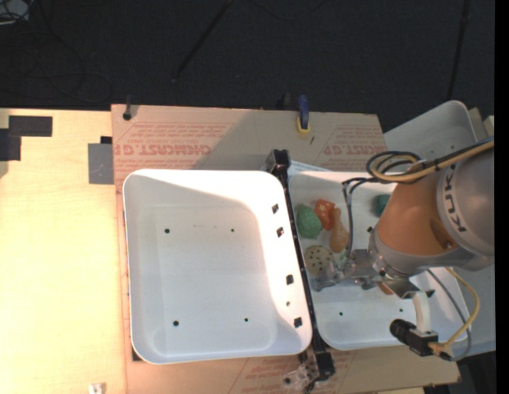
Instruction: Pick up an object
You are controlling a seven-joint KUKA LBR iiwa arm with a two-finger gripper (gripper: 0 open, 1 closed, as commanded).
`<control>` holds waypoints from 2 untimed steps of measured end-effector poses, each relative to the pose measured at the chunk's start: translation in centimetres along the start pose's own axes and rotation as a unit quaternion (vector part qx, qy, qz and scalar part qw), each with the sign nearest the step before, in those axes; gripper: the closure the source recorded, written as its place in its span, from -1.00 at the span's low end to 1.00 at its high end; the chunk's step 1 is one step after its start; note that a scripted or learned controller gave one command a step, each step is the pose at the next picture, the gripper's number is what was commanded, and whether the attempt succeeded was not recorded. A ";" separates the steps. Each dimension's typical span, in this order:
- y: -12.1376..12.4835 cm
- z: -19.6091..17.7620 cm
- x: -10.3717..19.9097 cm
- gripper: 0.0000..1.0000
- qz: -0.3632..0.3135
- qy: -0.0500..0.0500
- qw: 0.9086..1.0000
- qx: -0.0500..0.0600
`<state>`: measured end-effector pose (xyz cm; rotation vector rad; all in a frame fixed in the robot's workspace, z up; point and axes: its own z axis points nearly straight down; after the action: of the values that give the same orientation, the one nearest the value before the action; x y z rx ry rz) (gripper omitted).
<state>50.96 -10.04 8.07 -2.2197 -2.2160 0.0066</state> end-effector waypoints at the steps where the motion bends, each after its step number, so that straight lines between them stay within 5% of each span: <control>1: 0.1 -1.6 -0.2 1.00 0.003 0.001 1.000 0.000; 2: 0.0 -2.4 -0.3 1.00 0.005 0.001 1.000 0.002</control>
<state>50.98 -10.31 10.46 -2.2269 -2.2019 0.0086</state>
